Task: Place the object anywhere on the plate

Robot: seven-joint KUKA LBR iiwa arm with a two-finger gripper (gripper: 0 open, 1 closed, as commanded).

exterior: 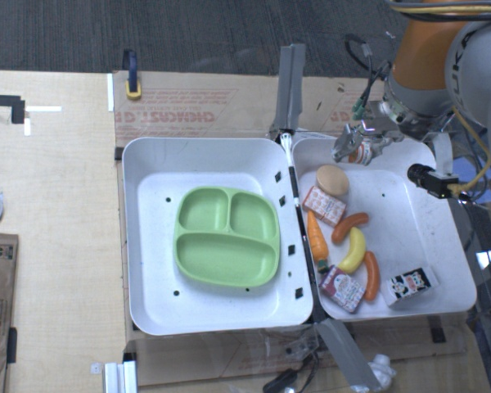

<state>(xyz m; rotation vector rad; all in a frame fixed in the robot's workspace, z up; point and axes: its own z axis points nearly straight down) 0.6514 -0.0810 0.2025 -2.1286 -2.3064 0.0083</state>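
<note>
Gripper (356, 147) hangs over far rim of right bin (442, 219), finger state unclear, cannot tell if anything held. Just below: bun (333, 180), red-white packet (325, 205), sausage (349, 227), carrot (317, 237), banana (353, 250), second sausage (371, 275), second packet (342, 288), cow-print carton (409, 285), all in right bin. Green three-compartment plate (227, 237) sits in left bin (147, 244), nothing on it
</note>
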